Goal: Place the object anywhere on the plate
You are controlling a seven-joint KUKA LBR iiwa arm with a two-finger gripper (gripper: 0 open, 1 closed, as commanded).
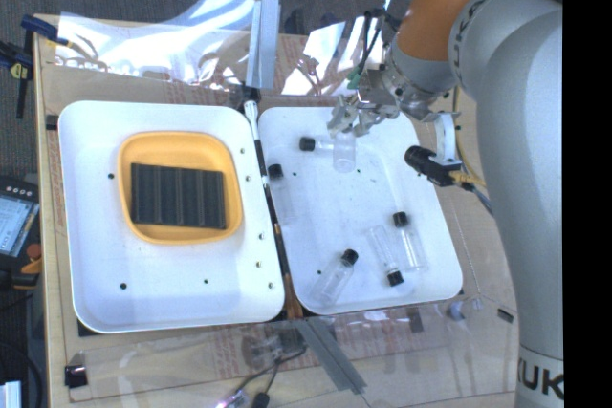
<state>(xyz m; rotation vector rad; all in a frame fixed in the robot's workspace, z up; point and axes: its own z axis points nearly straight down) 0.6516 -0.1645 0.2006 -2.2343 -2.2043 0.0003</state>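
camera view: two-finger gripper (346,124) sits low over the right white bin (435,205), looks like it's lined up on a clear plastic vial (343,152) right below; honestly can't tell finger state | yellow rounded plate with dark ribbed insert (179,189) waits in the left white bin (86,272) | more black-capped clear vials (337,274) scattered near the front | wooden desk (191,370), crinkly plastic sheet (143,43) behind

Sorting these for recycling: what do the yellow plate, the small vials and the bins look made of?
Yellow plate: matte plastic, apparently, with a dark ribbed centre. Vials: see-through, clear plastic or glass, with black caps. Bins: glossy white plastic, judging by soft glare and rounded moulded corners.
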